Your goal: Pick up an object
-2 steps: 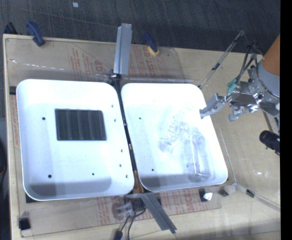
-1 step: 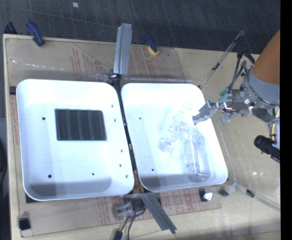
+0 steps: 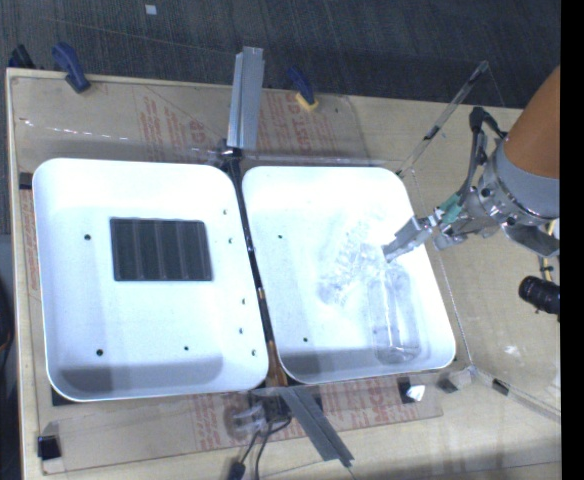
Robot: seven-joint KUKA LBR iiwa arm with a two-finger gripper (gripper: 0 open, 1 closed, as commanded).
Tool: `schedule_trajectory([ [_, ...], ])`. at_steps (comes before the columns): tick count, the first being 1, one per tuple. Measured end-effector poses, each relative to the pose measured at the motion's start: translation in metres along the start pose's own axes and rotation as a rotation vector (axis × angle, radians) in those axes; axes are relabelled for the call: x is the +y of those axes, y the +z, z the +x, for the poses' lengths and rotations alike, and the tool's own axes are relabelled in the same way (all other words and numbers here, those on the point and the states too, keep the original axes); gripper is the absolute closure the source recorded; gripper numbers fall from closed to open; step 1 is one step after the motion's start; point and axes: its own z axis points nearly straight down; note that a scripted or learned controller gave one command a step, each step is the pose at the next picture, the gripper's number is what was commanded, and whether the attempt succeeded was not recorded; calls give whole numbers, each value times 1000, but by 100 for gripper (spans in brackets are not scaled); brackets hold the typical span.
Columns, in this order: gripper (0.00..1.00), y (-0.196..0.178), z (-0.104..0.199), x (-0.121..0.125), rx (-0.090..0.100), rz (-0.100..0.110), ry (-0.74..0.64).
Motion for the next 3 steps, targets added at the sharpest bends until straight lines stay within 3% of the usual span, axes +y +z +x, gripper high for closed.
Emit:
schedule_trajectory([
  [1, 0, 12, -10, -14, 0, -1, 89],
  [2, 0, 23, -10, -17, 0, -1, 55],
  [3, 0, 26, -1, -16, 2, 1, 250],
])
